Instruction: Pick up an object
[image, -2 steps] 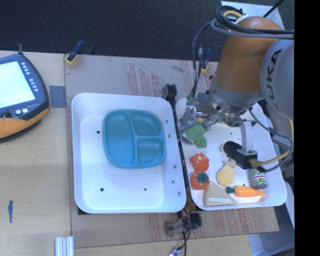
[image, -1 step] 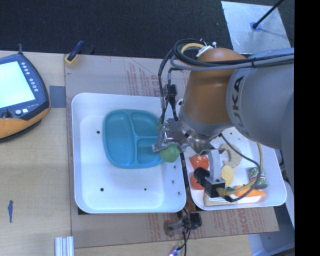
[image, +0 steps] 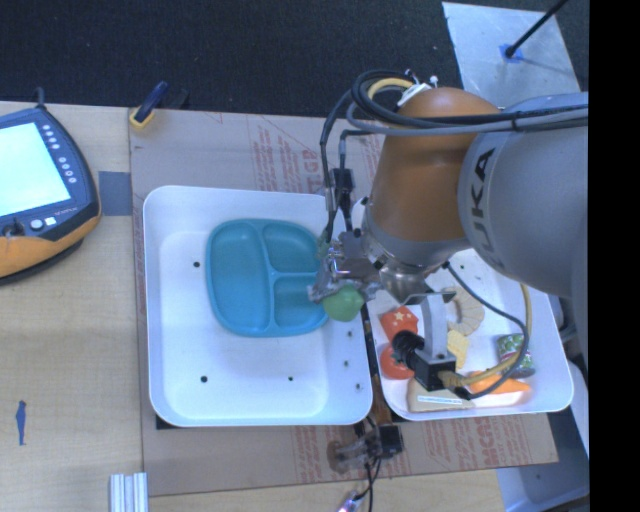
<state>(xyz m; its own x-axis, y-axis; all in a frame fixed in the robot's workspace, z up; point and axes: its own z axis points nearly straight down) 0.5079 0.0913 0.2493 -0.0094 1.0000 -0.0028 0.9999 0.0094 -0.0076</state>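
Look just right of the frame's centre: your gripper (image: 338, 280) hangs over the seam between the two white bins, and a small green object (image: 343, 302) sits right at its tips, at the right edge of the left bin (image: 170, 300). The object touches the metal fingers (image: 330, 268) and seems to sit between them, so the gripper appears closed on it. Immediately left of it lies the blue divided plate (image: 262, 277), its right rim next to the green piece. The right bin (image: 552, 392), lower right, holds mixed toy food, partly hidden by the arm (image: 480, 190).
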